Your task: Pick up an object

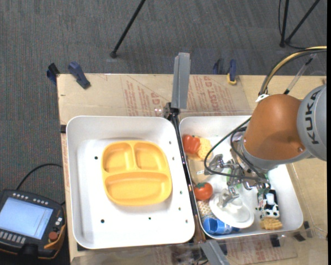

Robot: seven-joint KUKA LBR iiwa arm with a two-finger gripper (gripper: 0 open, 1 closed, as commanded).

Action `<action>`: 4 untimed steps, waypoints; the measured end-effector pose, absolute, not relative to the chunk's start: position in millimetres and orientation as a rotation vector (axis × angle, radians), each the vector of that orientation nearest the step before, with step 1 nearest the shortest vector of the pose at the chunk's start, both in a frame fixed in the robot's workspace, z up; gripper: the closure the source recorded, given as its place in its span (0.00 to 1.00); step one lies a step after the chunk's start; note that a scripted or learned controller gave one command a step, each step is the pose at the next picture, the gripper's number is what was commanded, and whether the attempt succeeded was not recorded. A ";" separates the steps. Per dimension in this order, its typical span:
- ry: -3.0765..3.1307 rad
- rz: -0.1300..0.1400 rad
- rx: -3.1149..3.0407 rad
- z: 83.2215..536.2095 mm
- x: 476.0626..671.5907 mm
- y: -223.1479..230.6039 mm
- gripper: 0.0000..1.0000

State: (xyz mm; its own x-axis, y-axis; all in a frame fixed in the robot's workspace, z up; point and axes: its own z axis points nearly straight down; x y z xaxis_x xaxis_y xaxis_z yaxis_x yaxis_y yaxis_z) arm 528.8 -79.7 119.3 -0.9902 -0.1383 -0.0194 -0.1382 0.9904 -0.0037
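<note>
Two white bins, side by side. Left bin (77, 148): one yellow divided tray (137, 172), three compartments, lying flat.

Right bin (295, 203): two red-orange tomato-like pieces, one at the far left corner (191, 143), one at the left wall (203, 191); one white round dish (234, 213); one blue item (215, 225); one black-and-white cow figure (270, 204); one waffle-textured piece (271, 223).

One arm (278, 128), entering from the right, wrist bent down over the right bin. Gripper (230, 195) low above the white dish; finger spread cannot be judged.
</note>
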 end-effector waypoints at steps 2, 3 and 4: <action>3.107 -0.006 -0.325 93.8 554.6 -109.7 0.00; 3.136 0.002 -0.039 123.2 629.9 -86.9 0.00; 3.129 -0.003 0.077 93.6 598.3 -181.4 0.00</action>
